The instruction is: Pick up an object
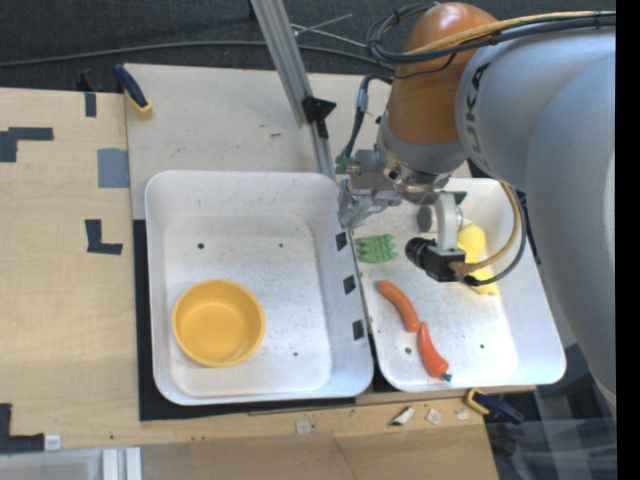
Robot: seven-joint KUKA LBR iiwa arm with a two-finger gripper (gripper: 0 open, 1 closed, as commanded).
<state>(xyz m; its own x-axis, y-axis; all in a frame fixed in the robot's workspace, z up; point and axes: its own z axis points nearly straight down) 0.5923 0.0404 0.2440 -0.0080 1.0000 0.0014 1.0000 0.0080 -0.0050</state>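
The tool (pixel 352 208) hangs at the upper left corner of the right bin (pixel 520 363), just above a green object (pixel 377 249); whether it is wide or narrow I cannot tell. An orange carrot (pixel 411 330) lies lower down, a yellow object (pixel 471 245) sits right of centre, and a yellow bowl (pixel 218 321) sits in the left bin (pixel 240 203).

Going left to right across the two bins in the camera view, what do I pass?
Yellow bowl → green toy → orange sausage → carrot → yellow object, partly behind the arm.
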